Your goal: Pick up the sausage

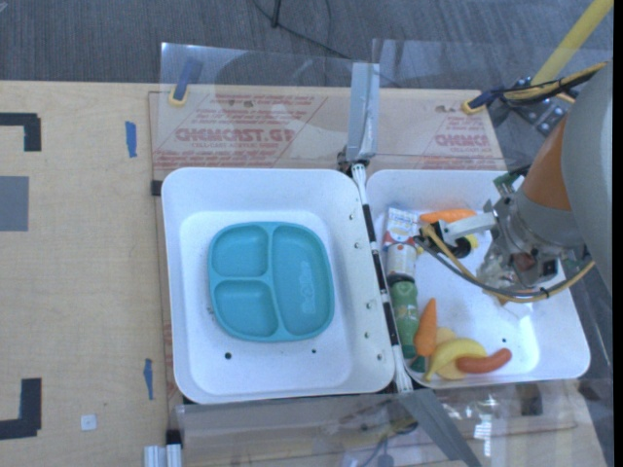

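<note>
Nearest the camera, at the near edge of the right bin [569,358], one red-brown sausage [484,362] lies on its side, touching the yellow banana [454,351] just to its left. Two shallow white bins sit side by side on the wooden surface [78,261]. One teal divided plate [272,281] with three compartments rests in the left bin [185,290]. Along the right bin's left wall runs a row of things: one white packet [401,225] at the far end, one dark green bottle [401,285] with a white cap below it, and one orange carrot [426,325] beside the bottle, leaning against the banana. Another orange item [450,216] lies near the packet, partly covered by a white part of the arm. One grey arm [584,183] with an orange band reaches in from the right, and its tool [514,270] hangs over the middle of the right bin, wrapped in looping cables. Whether the tool is wide or narrow cannot be told, since the wrist and cables hide it. Nothing is seen held. Relative to the tool, the sausage lies nearer the camera and slightly to the left, apart from it, with bare bin floor between them.
</note>
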